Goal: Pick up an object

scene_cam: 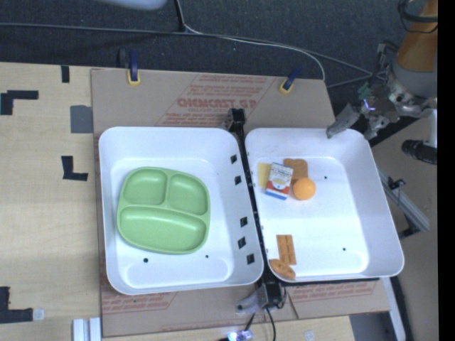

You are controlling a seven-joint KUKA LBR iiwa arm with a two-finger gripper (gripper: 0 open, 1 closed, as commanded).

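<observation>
Camera view from above puts the grey two-finger gripper at the upper right corner of the right-hand shallow white bin, hanging over its rim at a slant below the arm's orange band; whether it is parted or closed cannot be told, and nothing shows in its grasp. Well apart from it, toward the upper left of that bin, a small cluster lies together: a little orange ball touching a small blue, white and red printed carton, with a brown biscuit-like piece just behind them and a flat yellow piece at the carton's left. Near the bin's lower left edge lie an orange-brown rectangular wafer and a smaller orange-brown lump. Beside this bin, touching along the middle seam, the left-hand shallow white bin holds a pale green three-compartment plastic plate. Both bins sit on a brown cardboard sheet.
</observation>
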